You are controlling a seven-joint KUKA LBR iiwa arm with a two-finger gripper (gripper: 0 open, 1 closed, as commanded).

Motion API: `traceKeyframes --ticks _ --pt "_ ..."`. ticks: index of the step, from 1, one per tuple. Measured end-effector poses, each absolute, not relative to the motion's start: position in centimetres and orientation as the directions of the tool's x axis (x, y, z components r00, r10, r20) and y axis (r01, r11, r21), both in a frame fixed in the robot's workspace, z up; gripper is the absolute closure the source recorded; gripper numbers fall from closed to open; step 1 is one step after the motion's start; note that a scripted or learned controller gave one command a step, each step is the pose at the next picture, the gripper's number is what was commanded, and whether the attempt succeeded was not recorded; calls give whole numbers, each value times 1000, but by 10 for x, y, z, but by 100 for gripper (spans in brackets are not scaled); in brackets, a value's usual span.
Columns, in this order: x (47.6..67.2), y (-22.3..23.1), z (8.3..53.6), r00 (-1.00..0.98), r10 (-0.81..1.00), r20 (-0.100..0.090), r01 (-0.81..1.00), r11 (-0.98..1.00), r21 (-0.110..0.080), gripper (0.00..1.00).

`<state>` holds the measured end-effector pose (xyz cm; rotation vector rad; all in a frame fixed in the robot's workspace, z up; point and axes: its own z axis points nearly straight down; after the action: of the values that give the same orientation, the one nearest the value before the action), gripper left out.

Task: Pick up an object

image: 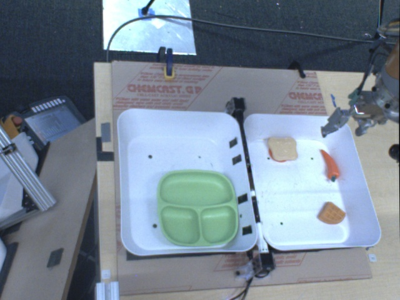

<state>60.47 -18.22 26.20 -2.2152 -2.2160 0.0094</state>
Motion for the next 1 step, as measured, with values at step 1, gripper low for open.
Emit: traceKeyframes --ticks 1 --pt "607 -181 269 -3 1000 -1 1000 3 2 0"
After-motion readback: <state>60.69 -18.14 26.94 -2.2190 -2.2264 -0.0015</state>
